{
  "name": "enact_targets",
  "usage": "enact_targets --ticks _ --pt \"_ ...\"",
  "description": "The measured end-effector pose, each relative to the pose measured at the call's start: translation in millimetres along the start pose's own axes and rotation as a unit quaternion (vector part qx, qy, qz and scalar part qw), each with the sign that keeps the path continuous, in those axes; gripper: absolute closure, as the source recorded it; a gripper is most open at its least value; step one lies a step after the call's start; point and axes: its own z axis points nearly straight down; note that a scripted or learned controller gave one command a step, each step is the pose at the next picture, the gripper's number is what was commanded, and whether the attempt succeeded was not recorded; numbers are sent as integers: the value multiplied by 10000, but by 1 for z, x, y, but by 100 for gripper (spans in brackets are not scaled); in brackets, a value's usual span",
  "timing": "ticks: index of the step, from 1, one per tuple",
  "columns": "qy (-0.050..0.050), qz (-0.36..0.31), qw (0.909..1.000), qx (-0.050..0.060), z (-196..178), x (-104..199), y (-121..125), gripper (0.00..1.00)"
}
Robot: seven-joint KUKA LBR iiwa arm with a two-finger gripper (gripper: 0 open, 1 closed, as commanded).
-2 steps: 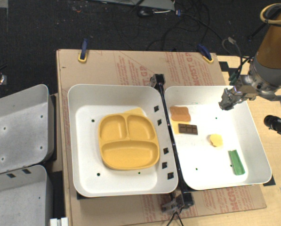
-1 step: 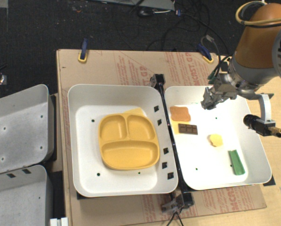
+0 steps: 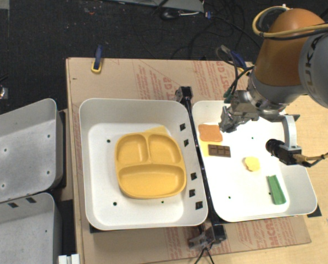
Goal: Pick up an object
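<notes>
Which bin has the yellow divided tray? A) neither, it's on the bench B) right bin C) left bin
C: the tray lies flat in the left bin, while the right bin holds the small items such as the green block.

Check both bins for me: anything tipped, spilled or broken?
Nothing stands out. The yellow tray lies flat in the left bin, a little askew to its walls. In the right bin, the orange piece, brown bar, yellow piece and green block lie apart and whole. The gripper hovers by the orange piece.
</notes>
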Motion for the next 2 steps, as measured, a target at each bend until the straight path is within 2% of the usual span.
enact_targets --ticks 1,2 --pt "-1 -1 10000 -4 9 48 7 100" --pt "0 -5 10000 -3 7 99 -3 100"
